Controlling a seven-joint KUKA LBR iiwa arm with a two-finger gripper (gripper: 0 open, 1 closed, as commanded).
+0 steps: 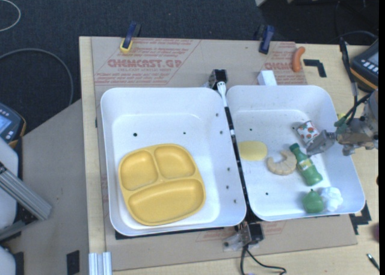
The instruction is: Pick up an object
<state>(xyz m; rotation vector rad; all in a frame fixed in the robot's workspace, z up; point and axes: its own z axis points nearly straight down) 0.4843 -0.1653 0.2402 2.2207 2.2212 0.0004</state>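
Observation:
The right bin (pixel 264 100) holds several small objects. A red and white box (pixel 305 129) lies near its right side. Just below it is a green bottle (pixel 307 166), lying at a slant. Left of the bottle are a beige crescent-shaped piece (pixel 280 165) and a flat yellow piece (pixel 252 150). Near the front right corner sit a green pepper-like object (pixel 313 201) and a crumpled white thing (pixel 331 197). My gripper (pixel 319 142) reaches in low from the right, its tip right beside the box and just above the bottle's top.
The left bin (pixel 120 108) holds a yellow divided plate (pixel 160 183). An orange sausage-shaped object (pixel 296 59) lies on the board behind the right bin. Clamps (pixel 128 38) stand along the far edge. Cables and a black clip (pixel 218 77) sit between the bins.

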